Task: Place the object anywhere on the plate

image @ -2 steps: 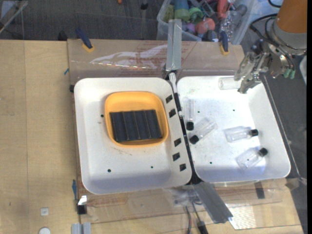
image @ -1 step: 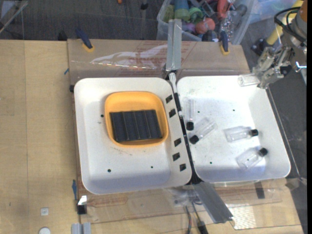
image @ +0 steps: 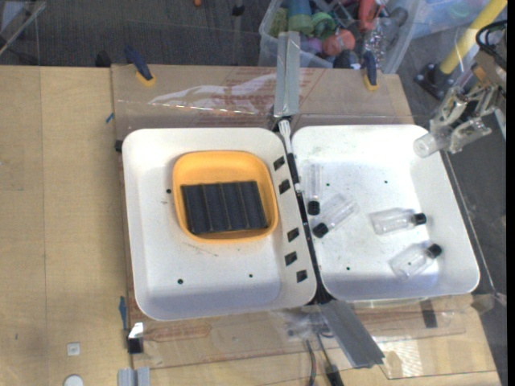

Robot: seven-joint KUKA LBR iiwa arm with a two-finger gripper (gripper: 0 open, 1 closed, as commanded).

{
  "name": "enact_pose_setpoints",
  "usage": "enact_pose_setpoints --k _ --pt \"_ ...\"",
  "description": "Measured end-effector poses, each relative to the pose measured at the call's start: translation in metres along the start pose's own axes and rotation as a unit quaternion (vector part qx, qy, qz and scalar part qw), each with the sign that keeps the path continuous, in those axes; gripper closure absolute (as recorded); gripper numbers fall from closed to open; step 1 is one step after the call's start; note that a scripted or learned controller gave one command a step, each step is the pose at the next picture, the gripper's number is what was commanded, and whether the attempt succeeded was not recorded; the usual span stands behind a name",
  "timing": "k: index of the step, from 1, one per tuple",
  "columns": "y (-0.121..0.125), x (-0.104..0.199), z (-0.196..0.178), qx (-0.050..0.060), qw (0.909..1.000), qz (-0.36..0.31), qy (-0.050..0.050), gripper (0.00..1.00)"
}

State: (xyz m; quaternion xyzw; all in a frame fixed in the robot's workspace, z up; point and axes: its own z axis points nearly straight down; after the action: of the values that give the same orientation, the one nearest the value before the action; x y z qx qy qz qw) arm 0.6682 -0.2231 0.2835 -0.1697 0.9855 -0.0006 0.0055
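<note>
The orange plate (image: 191, 170) lies in the left bin (image: 153, 256), with a black ridged slab (image: 224, 207) lying on it. My gripper (image: 452, 135) hangs over the far right corner of the right bin (image: 366, 284). Between its fingers is a clear vial (image: 429, 143), whose free end points left over the bin's rim. Several more clear vials with black caps lie in the right bin, among them one (image: 394, 221) near the middle and one (image: 412, 260) at the front right.
A row of black clips (image: 291, 215) runs along the divider between the bins. A metal bar (image: 286, 79) stands behind the divider. A clear tub of coloured toys (image: 342, 14) sits behind the bench. Bare wood lies to the left.
</note>
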Motion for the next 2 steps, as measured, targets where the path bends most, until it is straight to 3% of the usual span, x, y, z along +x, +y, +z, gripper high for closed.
enact_pose_setpoints --k 1,2 --pt "0.0015 -0.0018 -0.0544 0.000 0.9925 -0.122 0.000 1.00" --pt "0.0010 -0.0014 -0.0545 0.000 0.9925 -0.122 0.000 0.00"
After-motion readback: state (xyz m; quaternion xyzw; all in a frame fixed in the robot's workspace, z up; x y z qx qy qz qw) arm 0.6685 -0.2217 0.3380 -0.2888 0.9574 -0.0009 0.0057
